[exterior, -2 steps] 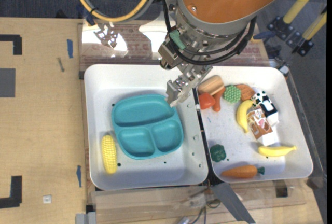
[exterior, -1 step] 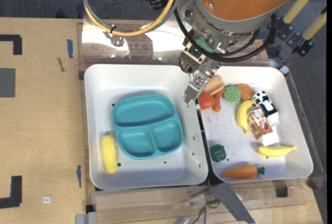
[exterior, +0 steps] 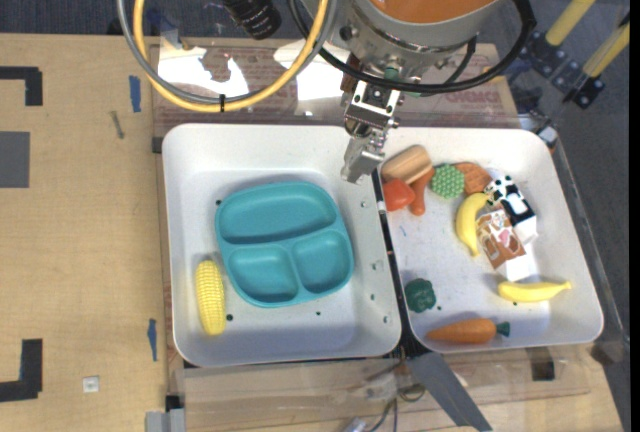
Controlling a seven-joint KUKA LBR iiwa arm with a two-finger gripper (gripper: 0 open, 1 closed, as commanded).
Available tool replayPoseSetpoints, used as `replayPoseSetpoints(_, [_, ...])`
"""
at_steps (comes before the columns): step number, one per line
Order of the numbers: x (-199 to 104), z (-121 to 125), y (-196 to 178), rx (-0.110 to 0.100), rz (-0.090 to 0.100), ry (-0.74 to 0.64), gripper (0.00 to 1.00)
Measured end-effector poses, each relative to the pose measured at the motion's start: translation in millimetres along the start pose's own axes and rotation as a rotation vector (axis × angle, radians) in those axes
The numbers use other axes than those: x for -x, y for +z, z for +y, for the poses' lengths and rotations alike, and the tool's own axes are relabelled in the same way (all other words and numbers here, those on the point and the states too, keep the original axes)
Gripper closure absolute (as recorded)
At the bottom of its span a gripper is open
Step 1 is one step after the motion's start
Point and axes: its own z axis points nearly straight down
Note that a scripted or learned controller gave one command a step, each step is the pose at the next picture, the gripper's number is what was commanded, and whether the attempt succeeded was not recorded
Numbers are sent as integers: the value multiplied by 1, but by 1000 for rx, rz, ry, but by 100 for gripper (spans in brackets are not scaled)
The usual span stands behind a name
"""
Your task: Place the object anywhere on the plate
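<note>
A teal plate [exterior: 285, 240] with three compartments lies in the left bin [exterior: 188, 210], with nothing on it. A yellow corn cob [exterior: 210, 295] rests beside the plate's lower left corner. My gripper [exterior: 364, 160] hangs above the divider between the bins, near their far edge, just past the plate's upper right corner. It stands next to a tan bun [exterior: 408, 163] and a red piece [exterior: 400, 196]. I see nothing held in it.
The right bin [exterior: 572, 250] holds a green round item [exterior: 448, 181], two bananas [exterior: 468, 220] [exterior: 535, 290], a small carton [exterior: 506, 232], a dark green broccoli [exterior: 420, 295] and a carrot [exterior: 462, 330]. Cables loop above the bins' far edge.
</note>
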Motion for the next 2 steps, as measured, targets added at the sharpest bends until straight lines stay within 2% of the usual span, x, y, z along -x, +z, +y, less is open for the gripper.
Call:
replayPoseSetpoints(1, [-5,-7,213,8,-8,-76,100])
replayPoseSetpoints(2, [-15,54,195,8,-2,-87,100])
